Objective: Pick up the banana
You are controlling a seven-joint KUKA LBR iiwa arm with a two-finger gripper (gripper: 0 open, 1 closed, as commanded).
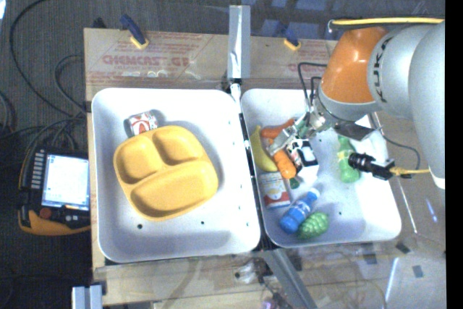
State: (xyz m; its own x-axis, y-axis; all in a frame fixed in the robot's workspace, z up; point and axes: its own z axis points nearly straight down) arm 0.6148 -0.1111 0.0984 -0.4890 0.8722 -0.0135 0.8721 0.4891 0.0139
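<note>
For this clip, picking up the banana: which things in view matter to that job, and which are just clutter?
Part of the job:
- banana, at the right bin's left wall
- hand, down among the items beside it

Just lying about:
- carrot
- blue bottle
- green grapes
- green item
- yellow divided plate and can in the left bin

A bulky grey arm point(423, 90) with a glossy orange band point(352, 76) bearing dark lettering; thin black cables point(309, 76) loop beside its wrist; a black fitting point(364, 163) juts below.
</note>
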